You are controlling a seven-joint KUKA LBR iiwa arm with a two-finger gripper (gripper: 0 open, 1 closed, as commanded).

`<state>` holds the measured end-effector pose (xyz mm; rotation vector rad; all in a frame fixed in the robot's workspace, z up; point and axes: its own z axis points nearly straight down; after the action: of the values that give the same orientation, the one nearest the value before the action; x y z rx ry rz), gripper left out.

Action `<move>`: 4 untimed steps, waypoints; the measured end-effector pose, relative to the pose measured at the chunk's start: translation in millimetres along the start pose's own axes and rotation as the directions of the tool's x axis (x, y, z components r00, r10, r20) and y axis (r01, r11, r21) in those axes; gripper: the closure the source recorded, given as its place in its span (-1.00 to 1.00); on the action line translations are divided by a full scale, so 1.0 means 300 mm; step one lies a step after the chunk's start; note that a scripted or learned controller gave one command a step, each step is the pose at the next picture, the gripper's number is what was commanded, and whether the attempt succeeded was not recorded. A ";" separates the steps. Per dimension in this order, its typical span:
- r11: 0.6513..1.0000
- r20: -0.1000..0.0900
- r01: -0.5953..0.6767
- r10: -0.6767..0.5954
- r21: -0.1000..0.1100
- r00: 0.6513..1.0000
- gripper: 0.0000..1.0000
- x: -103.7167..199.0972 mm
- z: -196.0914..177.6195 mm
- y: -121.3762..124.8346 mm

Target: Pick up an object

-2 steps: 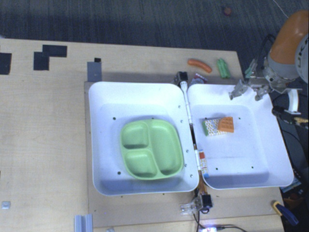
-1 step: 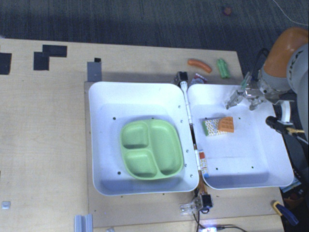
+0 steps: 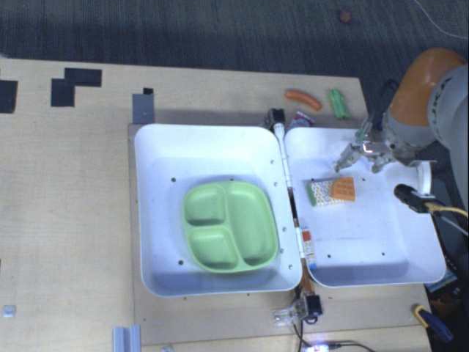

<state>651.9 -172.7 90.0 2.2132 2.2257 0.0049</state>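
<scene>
Dark blue-grey carpet runs behind a pale wooden bench (image 3: 66,196) that carries two shallow white bins side by side.

At the gripper (image 3: 360,158), the two metal fingers look spread, angled down and apart over the upper part of the right bin (image 3: 381,266), with nothing between them. Just below and to the left of the fingertips lies the likeliest target, a small orange block (image 3: 343,189) resting flat on the bin floor, touching a patterned green-and-white packet (image 3: 320,193) on its left. Gripper and block are near but apart.

To do this step well, my judgement is that the fingers should centre over the orange block and straddle its shorter sides, so that one finger does not land on the packet pressed against it. Descending straight down, with the jaws kept wide until they reach the floor, should avoid nudging the pair away. The block looks low and flat, so a shallow grasp may slip; closing low on its sides seems safer.

Further out, the left bin (image 3: 157,196) holds a green divided plate (image 3: 231,226). Beyond the bins, on the bench, lie an orange sausage-shaped toy (image 3: 303,99) and a green piece (image 3: 338,103).
</scene>
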 end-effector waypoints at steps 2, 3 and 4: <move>1.000 0.000 0.001 -0.001 -0.005 1.000 1.00 0.146 -0.025 0.012; 1.000 0.003 -0.003 0.003 0.000 1.000 1.00 -0.097 0.015 -0.028; 1.000 0.001 -0.002 0.002 0.000 1.000 -1.00 -0.092 0.015 -0.027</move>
<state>644.0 -200.3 85.5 2.2150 2.2223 0.0038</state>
